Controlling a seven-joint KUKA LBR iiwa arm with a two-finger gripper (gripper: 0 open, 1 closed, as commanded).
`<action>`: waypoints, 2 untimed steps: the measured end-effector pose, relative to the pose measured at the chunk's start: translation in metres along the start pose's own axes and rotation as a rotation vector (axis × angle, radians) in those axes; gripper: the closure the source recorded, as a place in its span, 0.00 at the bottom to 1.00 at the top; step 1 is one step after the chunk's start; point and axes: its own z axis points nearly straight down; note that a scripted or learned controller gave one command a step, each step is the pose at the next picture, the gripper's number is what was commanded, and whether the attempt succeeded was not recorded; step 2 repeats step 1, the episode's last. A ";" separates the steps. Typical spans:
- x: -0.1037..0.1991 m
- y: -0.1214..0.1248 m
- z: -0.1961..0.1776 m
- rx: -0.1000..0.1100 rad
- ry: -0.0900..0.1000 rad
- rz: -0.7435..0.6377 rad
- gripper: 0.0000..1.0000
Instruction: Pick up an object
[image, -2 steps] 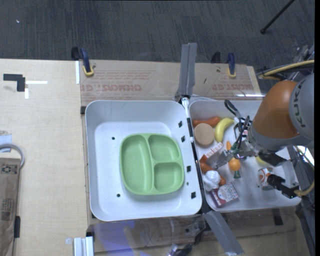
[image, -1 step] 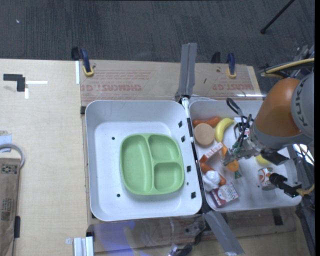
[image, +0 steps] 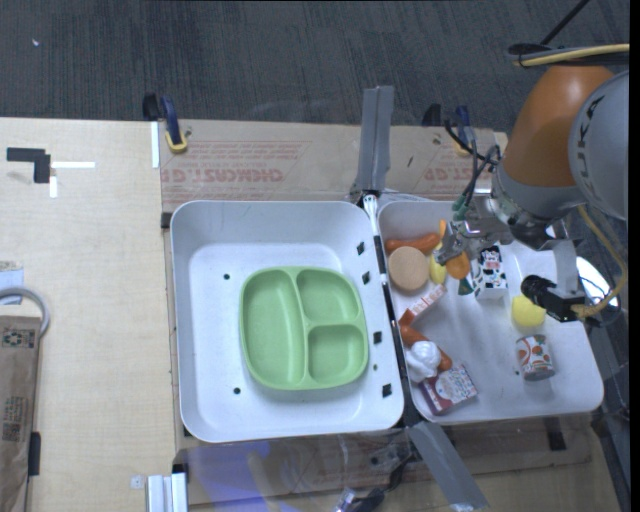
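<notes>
Mirrored lettering resembling "CHEMCAST" is seen on the cardboard (image: 240, 160) behind the bins. The fingers (image: 458, 243) are lowered beside an orange toy (image: 457, 266) in the right bin (image: 570, 395); their opening cannot be told.

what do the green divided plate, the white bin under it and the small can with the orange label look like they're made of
Green divided plate: probably moulded plastic, matte; even colour, soft rounded ridges between its three compartments.
Left white bin: likely thin plastic or coated sheet, smooth, slightly glossy; rounded corners and light sheen on its walls.
Small can with orange label: cylinder with a pale rim; could be metal or a plastic toy, too small to tell.
</notes>
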 end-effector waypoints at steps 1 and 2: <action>0.006 0.025 -0.117 0.001 -0.001 0.101 1.00; 0.006 0.025 -0.117 0.001 -0.001 0.101 1.00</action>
